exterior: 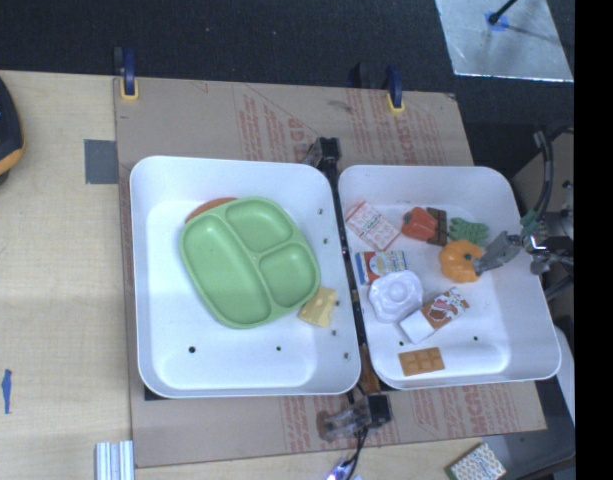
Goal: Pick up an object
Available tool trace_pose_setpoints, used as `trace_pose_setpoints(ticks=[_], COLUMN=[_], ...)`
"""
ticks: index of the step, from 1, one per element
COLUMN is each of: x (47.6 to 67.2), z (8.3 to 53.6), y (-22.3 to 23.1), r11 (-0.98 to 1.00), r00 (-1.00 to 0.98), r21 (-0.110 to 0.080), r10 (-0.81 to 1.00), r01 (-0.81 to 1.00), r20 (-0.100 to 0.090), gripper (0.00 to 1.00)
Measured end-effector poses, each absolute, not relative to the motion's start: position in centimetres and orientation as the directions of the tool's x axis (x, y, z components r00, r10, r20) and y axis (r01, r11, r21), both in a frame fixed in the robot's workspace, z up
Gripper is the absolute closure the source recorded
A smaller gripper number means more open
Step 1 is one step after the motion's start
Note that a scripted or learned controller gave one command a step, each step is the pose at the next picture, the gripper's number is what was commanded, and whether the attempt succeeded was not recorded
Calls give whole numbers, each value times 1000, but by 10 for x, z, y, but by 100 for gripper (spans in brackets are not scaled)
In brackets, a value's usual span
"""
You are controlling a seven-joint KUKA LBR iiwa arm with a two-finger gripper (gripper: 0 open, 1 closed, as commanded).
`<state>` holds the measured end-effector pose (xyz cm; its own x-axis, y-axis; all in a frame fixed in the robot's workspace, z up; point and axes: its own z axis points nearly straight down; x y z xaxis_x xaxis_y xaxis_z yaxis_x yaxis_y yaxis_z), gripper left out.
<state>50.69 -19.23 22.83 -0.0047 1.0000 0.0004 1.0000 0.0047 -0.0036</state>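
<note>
Front of bench: a small patterned card (pixel 478 462) lies at the bottom edge, below the right bin.
Left bin (pixel 166 358): a green plate with three parts (pixel 250 260) sits in the middle. A bit of something orange (pixel 214 205) peeks out from under its top edge. A yellow wedge (pixel 319 307) touches the plate's lower right side.
Right bin (pixel 531 343): lots of little things lie here.
Brown cracker (pixel 421 361): near the front wall of the right bin, apart from the rest.
White lump (pixel 396 294): in the middle, with a red and white packet (pixel 437 313) just beside it.
Small card with red print (pixel 372 225): near the back left corner. A blue and white packet (pixel 382 264) is just below it.
Red and green toy food (pixel 444 227): near the back of the right bin.
Orange ball (pixel 461 261): right side of the right bin, below the green toy.
Gripper (pixel 496 253): comes in from the right. Its tip touches the orange ball. I cannot tell if it is open or closed, or if it holds the ball.
Bench: brown cardboard (pixel 236 128) lies under both bins.
</note>
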Motion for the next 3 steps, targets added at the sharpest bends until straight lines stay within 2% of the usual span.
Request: trace_pose_setpoints(ticks=[1,2,3], x=[560,602,653], z=[101,92,93], y=[-189,-141,-103], r11=[10,11,8], r00=[-10,-11,-8], r21=[-10,0,1], r10=[1000,1000,1000], r01=[1000,1000,1000], r20=[2,0,1], gripper=[0,0,0])
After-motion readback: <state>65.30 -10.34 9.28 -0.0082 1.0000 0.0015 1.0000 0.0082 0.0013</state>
